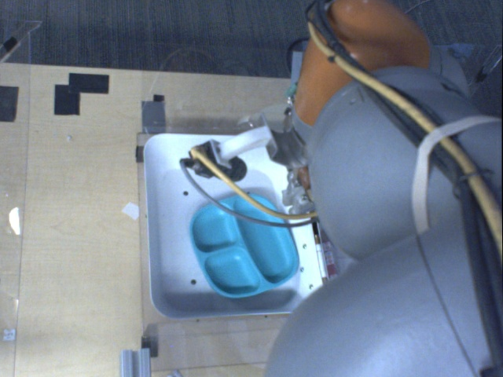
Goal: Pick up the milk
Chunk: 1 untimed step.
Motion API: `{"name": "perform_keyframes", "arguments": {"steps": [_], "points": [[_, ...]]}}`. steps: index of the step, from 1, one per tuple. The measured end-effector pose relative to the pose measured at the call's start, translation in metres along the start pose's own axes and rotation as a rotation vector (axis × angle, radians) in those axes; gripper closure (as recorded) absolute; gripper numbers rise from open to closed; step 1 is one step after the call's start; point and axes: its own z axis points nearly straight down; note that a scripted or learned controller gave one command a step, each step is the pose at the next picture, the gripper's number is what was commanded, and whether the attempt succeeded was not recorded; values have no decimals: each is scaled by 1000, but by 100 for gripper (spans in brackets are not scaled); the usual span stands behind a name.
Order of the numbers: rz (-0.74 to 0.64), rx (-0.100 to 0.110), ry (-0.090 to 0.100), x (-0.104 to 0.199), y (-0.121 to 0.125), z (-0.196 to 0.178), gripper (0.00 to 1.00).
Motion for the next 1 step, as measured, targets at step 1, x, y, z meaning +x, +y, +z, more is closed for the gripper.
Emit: {"name": "perform_keyframes", "arguments": {"steps": [1], "points": [[26, -1, -7, -14, 26, 33, 100]]}}
